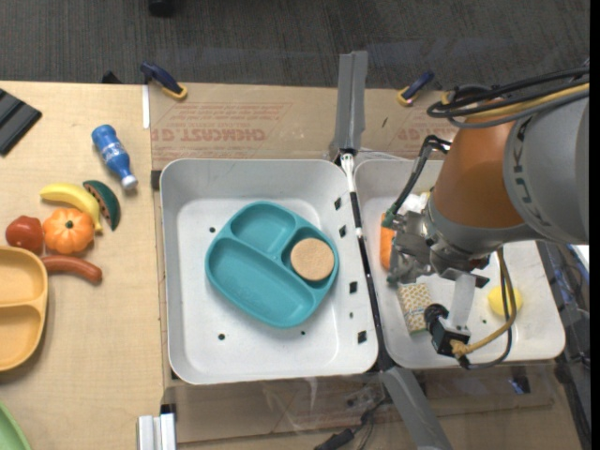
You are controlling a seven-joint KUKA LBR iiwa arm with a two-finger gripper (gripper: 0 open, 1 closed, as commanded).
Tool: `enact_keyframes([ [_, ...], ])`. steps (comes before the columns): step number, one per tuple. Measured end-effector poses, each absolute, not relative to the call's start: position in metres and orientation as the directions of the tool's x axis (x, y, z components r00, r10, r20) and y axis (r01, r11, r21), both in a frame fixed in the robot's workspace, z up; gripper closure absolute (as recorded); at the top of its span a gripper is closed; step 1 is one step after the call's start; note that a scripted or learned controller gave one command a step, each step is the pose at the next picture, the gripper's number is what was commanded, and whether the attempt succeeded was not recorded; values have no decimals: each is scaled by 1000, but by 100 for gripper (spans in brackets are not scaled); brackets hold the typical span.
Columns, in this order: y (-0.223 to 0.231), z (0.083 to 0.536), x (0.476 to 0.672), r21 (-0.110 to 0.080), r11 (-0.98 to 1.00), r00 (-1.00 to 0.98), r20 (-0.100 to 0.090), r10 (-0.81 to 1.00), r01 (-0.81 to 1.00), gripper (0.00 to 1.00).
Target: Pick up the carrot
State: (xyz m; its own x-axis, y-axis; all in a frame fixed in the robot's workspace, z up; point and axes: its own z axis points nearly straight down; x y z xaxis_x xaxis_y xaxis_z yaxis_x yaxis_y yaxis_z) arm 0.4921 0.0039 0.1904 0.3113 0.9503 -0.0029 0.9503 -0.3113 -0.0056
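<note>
Bench seen from above at a slant, bearing two shallow white bins side by side. The left bin [187, 279] holds a teal divided plate [258, 275] with a round tan cookie [311, 260] resting in its right compartment. The right bin [539, 340] is mostly covered by the grey robot arm [506, 176], which reaches in from the right with its orange band above the wrist. The gripper [405, 256] is low in the bin's left part, and its body hides the tips, so I cannot tell whether it is open or closed or whether it has hold of anything. The carrot [386, 239], orange with a bit of green at the top, lies against the right bin's left wall, just beside the gripper and partly covered by it. A speckled beige block [413, 305] lies just below the gripper, and a yellow object [504, 300] sits further right in the same bin. Outside the bins, on the left, are a blue bottle [112, 156], a banana [70, 198], a small orange pumpkin [68, 232], a red tomato [23, 233], a sausage [73, 268] and a yellow divided tray [19, 312]. Likely risks: the carrot sits so close to the wall that the gripper may strike the wall or pinch only an edge, letting the carrot slip free; the nearby beige block could also be caught instead.
</note>
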Motion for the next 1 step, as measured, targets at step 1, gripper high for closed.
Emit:
enact_keyframes([
  [1, 17, 238, 478, -3, -276, 276, -2, 961, 961, 100],
])
